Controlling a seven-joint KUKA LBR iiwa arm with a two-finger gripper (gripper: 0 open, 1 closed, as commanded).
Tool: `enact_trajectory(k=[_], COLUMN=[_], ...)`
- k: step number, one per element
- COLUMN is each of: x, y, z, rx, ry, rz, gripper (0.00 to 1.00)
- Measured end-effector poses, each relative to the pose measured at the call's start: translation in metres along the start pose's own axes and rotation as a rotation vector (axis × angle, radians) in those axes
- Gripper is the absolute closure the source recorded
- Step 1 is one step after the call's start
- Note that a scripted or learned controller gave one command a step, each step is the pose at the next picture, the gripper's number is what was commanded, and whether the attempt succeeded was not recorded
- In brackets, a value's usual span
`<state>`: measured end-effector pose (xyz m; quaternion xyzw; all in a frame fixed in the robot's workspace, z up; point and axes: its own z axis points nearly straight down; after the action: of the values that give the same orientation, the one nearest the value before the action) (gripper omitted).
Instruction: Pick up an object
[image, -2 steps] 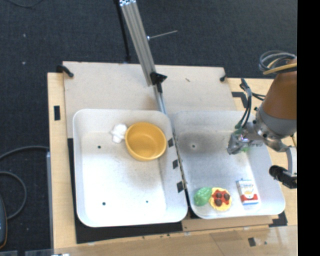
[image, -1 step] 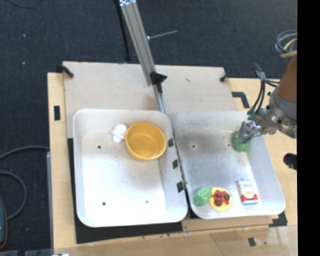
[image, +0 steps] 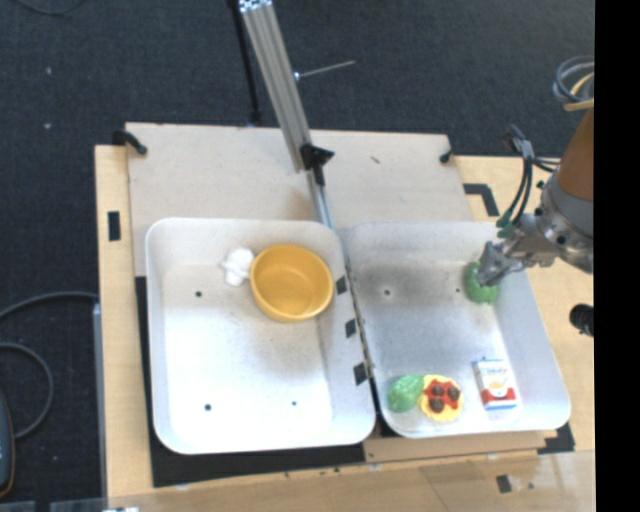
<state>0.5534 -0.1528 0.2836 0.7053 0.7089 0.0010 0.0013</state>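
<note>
Gripper (image: 492, 268) sits right on green object (image: 483, 290) at right bin (image: 430, 300) far edge (finger state: cannot tell). Nearby: small carton (image: 495, 384), green-red toy food (image: 427, 395). Left bin (image: 200, 350): yellow bowl (image: 290, 282), white lump (image: 238, 265).

- I work in a robotics lab, not a home.
- My bench (image: 280, 175) is bare board, bearing two shallow white bins (image: 180, 400) side by side.
- A metal rail (image: 280, 80) slants up at the far side.
- Cables (image: 30, 340) trail over dark carpet (image: 100, 60) on the left.
</note>
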Motion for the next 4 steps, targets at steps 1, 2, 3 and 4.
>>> enact_trajectory(k=[1,2,3,4], x=[0.052,0.110,0.151,0.193], y=[0.008,0.013,0.011,0.002], z=[0.000,0.004,0.011,0.025], rx=[0.001,0.003,0.003,0.004], ry=[0.001,0.001,0.001,0.000], rz=[-0.002,-0.003,-0.001,0.000], gripper=[1.00,1.00,1.00,1.00])
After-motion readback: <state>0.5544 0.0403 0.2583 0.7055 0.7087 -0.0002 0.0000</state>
